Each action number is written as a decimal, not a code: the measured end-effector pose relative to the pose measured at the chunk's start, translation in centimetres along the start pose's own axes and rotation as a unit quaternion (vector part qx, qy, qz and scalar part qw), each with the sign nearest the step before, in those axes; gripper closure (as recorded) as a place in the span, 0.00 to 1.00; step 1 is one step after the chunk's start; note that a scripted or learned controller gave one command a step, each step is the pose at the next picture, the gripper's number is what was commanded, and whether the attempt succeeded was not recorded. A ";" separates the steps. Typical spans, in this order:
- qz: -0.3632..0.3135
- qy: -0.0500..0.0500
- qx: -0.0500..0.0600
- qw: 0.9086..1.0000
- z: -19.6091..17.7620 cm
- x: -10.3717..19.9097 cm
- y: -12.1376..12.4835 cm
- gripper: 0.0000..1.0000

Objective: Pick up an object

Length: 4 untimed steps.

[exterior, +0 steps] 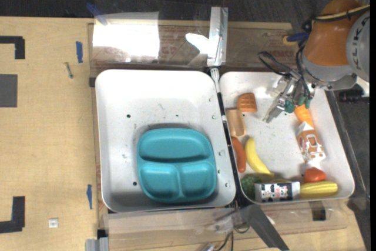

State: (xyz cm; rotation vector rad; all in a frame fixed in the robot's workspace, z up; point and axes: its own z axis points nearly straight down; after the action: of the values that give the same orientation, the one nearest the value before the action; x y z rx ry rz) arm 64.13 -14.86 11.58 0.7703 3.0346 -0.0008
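My gripper (279, 109) hangs over the upper middle of the right bin (343, 153), its fingers spread open with nothing between them. Just to its right lies an orange carrot (304, 114), close to the gripper but apart from it. An orange bread piece (247, 102) lies to its left. Below it are a yellow banana (257, 157), a white and orange carton (309, 146) and a red tomato (314, 174).
Along the right bin's left wall lie a tan block (235, 122) and a red sausage (239, 153). At its front lie a green broccoli (249, 182), a black and white can (277, 190) and a yellow corn cob (319, 188). The left bin (111, 97) holds a teal divided tray (176, 164).
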 end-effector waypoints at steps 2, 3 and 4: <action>-0.234 0.002 -0.001 0.972 2.8 0.3 -1.8 0.00; -0.202 0.001 -0.001 0.979 2.7 4.3 -6.1 0.00; -0.062 0.000 0.000 0.998 2.6 10.4 -11.1 0.00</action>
State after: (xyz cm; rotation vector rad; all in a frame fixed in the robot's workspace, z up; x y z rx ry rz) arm 49.74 -19.72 8.90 0.5794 3.0777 -0.0013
